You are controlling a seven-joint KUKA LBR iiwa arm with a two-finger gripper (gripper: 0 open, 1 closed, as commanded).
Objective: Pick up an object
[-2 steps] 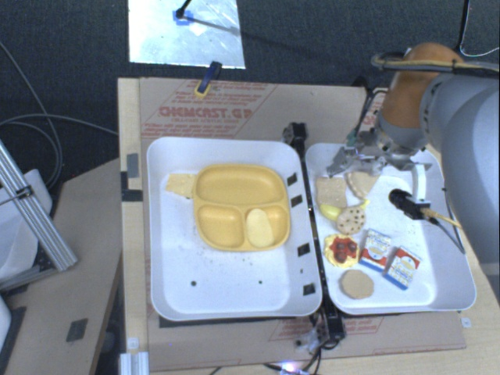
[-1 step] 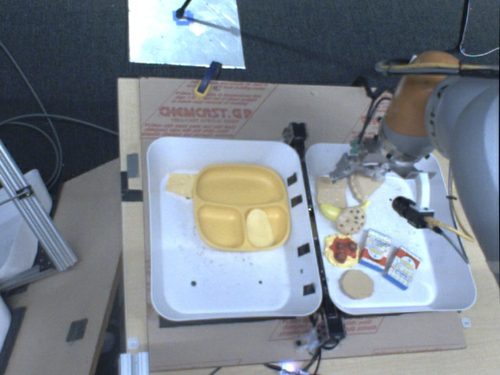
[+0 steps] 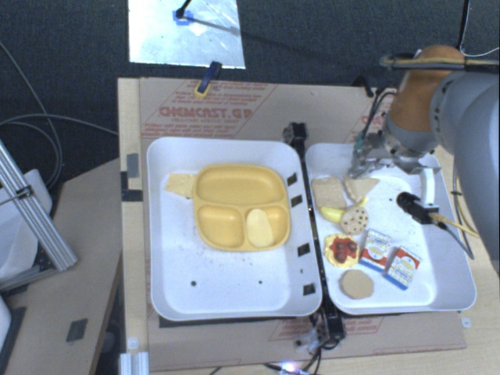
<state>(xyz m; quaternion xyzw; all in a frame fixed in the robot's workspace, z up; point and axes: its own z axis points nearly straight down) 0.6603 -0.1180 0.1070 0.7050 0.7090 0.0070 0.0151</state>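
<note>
Gripper (image 3: 363,162) is at 11 o'clock in the right bin (image 3: 447,281), just above a pale wedge (image 3: 362,187); can't tell if it's open or shut. The wedge's narrow end points about 7 o'clock, long axis roughly 1–7. Same bin: speckled cookie (image 3: 354,219) at 9, brown disc (image 3: 358,285) at 7. Left bin (image 3: 180,276): yellow tray (image 3: 234,186) centred, pale oval (image 3: 260,226) in its 5 o'clock compartment.

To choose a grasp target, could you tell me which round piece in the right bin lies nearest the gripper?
The dark-speckled cookie; the red-topped disc and plain tan disc lie farther from the gripper.
</note>
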